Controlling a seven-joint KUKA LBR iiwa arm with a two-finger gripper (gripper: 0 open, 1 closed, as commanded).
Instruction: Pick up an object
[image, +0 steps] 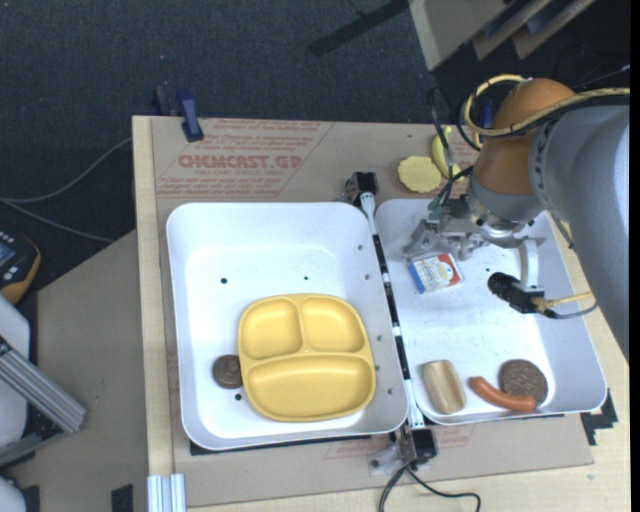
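My gripper (440, 240) hangs over the far part of the right bin (575, 345), under the arm's orange band (520, 130). A small white carton with blue and red print (436, 272) lies just in front of the gripper, close beneath it. At the right bin's near edge lie a tan bun (443, 387), a red sausage (500, 395) and a brown round patty (524, 379). In the left bin (200, 250) sit a yellow divided plate (305, 355) and a brown round piece (228, 371) at its left side.
A yellow lump (420, 173) lies on the bench behind the right bin. A blue clip (188, 115) stands at the bench's far left corner. A black cable fitting (510, 290) hangs from the arm over the right bin. The ridge (388, 300) between the bins runs front to back.
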